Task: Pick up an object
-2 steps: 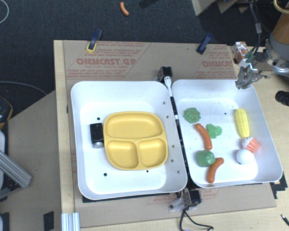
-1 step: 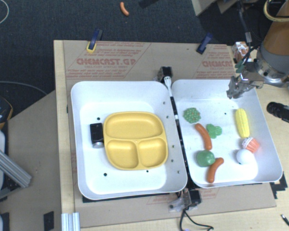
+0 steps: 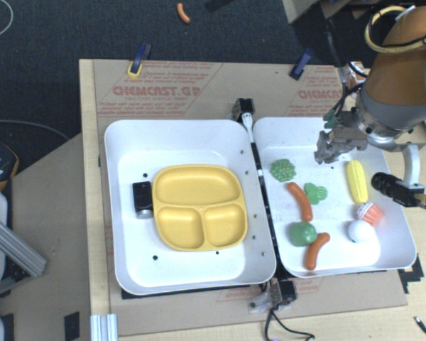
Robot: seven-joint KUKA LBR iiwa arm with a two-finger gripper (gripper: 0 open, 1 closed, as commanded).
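Hand: the gripper [image 3: 331, 150] hangs over the back part of the right bin [image 3: 397, 251]. From above it reads as one dark cluster, and I cannot tell how far it is spread. No object shows in its grasp.

Nearest thing: a green broccoli piece [image 3: 283, 169] lies on the bin floor near the hand, toward the divider between the bins and a little to the front. It is apart from the hand, not touching.

Other near candidate: a yellow corn cob [image 3: 356, 181] lies near the hand on the opposite side, toward the arm's base and to the front. Its long axis runs roughly front to back.

Further off: a red sausage [image 3: 300, 201] lies on a diagonal in front of the hand, with a second small green piece [image 3: 315, 192] just beside it. Beyond those, toward the front rim, are a round green thing [image 3: 302, 233], an orange sausage [image 3: 316, 250], a white egg [image 3: 358, 231] and a pink-and-white piece [image 3: 370, 214].

Left bin [image 3: 121, 212]: well away from the hand; it holds a yellow divided plate [image 3: 199, 207] and a small black block [image 3: 142, 197].

Judgement: nothing looks picked yet. The move probably turns on a short sideways shift and a descent, with the grip set across the corn cob's long axis if that is chosen.
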